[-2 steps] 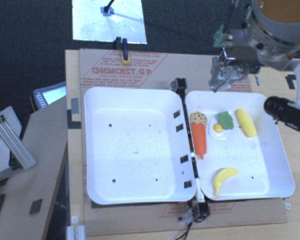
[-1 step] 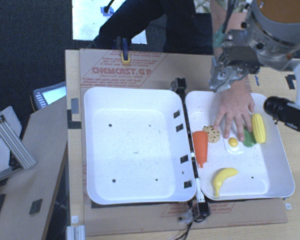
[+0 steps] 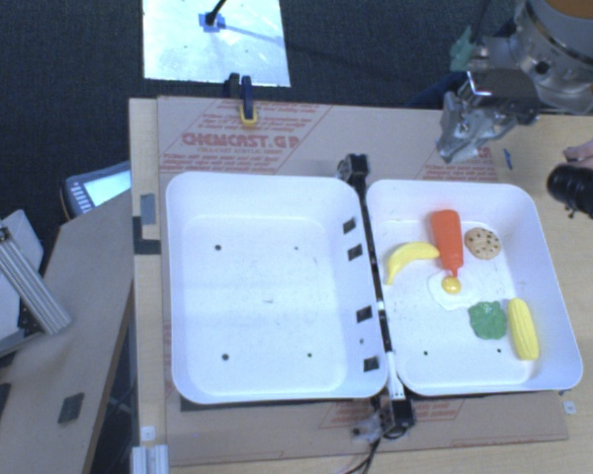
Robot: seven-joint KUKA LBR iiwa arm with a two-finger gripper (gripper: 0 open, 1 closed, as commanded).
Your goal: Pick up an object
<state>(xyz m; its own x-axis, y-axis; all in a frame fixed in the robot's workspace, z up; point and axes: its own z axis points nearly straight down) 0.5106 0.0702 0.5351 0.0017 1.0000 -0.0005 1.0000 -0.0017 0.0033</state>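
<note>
While the tool [image 3: 465,138] hangs above the table [image 3: 395,131] just behind the right bin [image 3: 534,363], nothing sits between its fingers (whether they are apart or closed I can't tell).

Objs all lie in the right bin: orange carrot [image 3: 447,239] upright near centre, yellow banana [image 3: 410,258] just to its left, fried egg [image 3: 452,288] touching the carrot's lower end, cookie [image 3: 482,242] just right of the carrot, green leafy piece [image 3: 488,320] w/ corn cob [image 3: 522,328] right beside it nr the bin's right wall. Left bin [image 3: 262,289] sits alongside, joined by black clips at the shared edge. Arm enters from upper right.
</note>
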